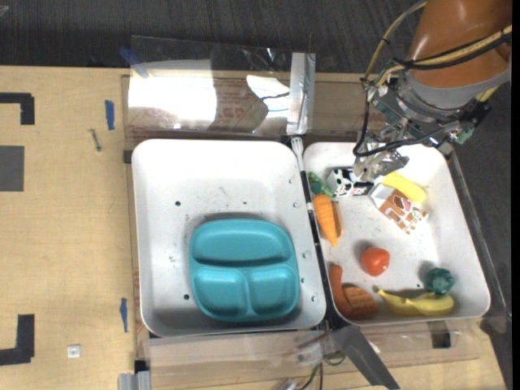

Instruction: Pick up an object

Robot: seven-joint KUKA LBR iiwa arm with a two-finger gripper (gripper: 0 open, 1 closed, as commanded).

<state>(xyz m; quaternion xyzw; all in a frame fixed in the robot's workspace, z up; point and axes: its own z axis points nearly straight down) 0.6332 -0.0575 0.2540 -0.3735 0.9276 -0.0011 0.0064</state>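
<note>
We see the gripper [380,166] at the right bin's [469,242] twelve o'clock edge, just above the black-and-white toy [348,185]; its grip state we cannot tell.

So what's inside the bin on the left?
The left bin holds just a teal divided tray, its three compartments bare. Whatever bin floor lies beneath the tray is covered.
</note>
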